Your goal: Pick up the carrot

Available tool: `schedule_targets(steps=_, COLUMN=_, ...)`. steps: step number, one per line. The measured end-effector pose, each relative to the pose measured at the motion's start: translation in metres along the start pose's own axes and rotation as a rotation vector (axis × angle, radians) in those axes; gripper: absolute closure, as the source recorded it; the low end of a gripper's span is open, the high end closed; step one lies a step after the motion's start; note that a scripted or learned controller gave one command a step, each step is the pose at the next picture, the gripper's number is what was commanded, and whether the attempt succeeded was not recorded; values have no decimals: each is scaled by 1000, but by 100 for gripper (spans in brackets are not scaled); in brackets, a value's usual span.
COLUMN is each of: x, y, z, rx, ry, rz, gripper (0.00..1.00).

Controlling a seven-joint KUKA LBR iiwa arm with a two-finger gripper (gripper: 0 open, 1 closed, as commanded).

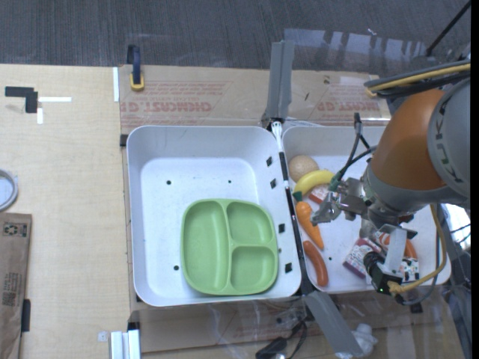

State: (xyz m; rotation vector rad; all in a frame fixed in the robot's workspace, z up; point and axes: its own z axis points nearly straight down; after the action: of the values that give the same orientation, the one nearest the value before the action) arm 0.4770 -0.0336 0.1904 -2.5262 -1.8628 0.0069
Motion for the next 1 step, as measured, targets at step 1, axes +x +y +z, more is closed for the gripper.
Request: schedule_targets(steps=1, x=-25, y=16, z=0, rx=-1, ry=-1, rz=201, gripper=0)
